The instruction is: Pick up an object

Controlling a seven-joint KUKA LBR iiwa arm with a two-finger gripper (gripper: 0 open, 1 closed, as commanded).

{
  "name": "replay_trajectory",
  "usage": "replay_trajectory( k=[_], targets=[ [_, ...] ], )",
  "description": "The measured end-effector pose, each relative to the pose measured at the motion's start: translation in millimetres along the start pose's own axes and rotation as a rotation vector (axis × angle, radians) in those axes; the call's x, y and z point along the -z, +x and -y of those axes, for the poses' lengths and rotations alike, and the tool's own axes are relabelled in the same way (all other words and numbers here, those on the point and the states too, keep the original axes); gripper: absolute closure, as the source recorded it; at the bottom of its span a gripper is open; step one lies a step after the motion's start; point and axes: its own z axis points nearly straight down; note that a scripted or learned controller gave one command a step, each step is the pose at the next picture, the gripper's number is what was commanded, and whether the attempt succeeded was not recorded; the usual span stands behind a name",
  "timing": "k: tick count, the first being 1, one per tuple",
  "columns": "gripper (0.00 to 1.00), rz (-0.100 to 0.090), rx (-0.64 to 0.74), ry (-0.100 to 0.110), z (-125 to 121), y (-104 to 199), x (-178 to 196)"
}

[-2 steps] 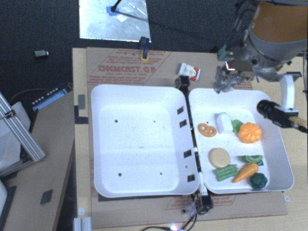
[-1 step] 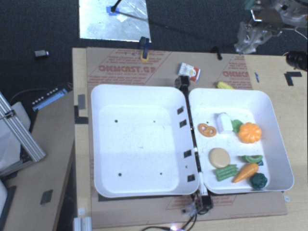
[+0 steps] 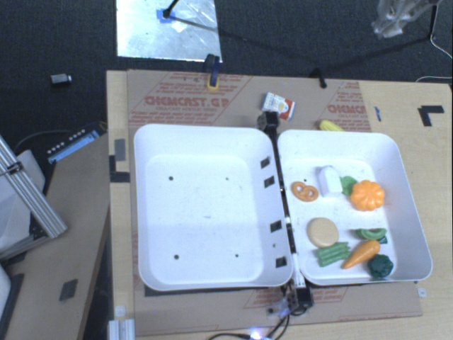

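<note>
The right bin (image 3: 403,176) holds several toy foods: a pretzel (image 3: 305,191), a white block (image 3: 329,180), an orange pumpkin (image 3: 367,195), a tan round bun (image 3: 323,231), green beans (image 3: 332,254), a carrot (image 3: 360,253) and a dark green broccoli (image 3: 381,265). My gripper (image 3: 400,9) hangs at the top right of the view, blurred, beyond the bench's far edge and well away from both bins. Nothing is visibly held in it.
The left bin (image 3: 152,161) lies beside the right one, joined by a black hinge strip (image 3: 279,204). A yellow banana (image 3: 330,126) and a small red-and-white carton (image 3: 277,105) lie on the cardboard behind the bins. A metal frame (image 3: 28,197) stands at the left.
</note>
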Motion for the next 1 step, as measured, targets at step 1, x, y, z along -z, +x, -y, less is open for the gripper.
replay_trajectory(
  k=[1],
  targets=[
    [1.00,-0.001,-0.001,0.005,-2.9,-68.5,-1.9]
  ],
)
